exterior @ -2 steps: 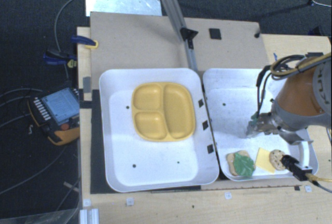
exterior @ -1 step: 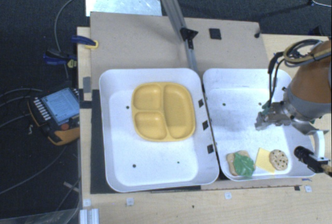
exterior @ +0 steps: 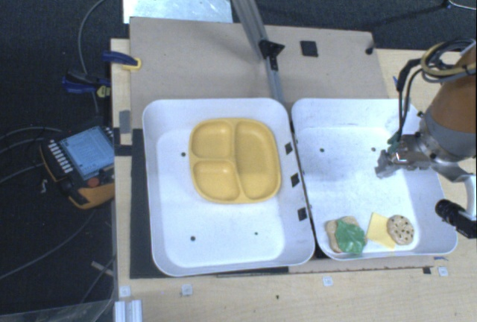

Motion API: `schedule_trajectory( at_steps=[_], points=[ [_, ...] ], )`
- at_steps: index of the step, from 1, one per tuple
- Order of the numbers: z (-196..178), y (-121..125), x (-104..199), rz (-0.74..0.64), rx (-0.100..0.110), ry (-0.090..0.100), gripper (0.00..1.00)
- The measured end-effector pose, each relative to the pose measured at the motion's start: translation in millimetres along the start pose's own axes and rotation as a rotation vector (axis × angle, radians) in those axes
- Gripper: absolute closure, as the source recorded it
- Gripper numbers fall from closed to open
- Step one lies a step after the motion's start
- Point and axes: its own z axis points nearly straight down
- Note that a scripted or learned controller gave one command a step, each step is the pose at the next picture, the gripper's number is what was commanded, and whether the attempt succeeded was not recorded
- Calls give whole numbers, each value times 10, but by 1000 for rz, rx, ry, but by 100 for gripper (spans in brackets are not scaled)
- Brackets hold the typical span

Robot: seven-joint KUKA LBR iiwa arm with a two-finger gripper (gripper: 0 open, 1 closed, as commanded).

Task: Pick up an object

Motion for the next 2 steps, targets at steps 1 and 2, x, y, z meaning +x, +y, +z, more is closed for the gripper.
schedule_trajectory(
  at_steps=[1, 2],
  points=[
    [43, 59, 605, -6, 4, 4, 100],
    [46, -3, 1169, -5, 6, 4, 100]
  ],
)
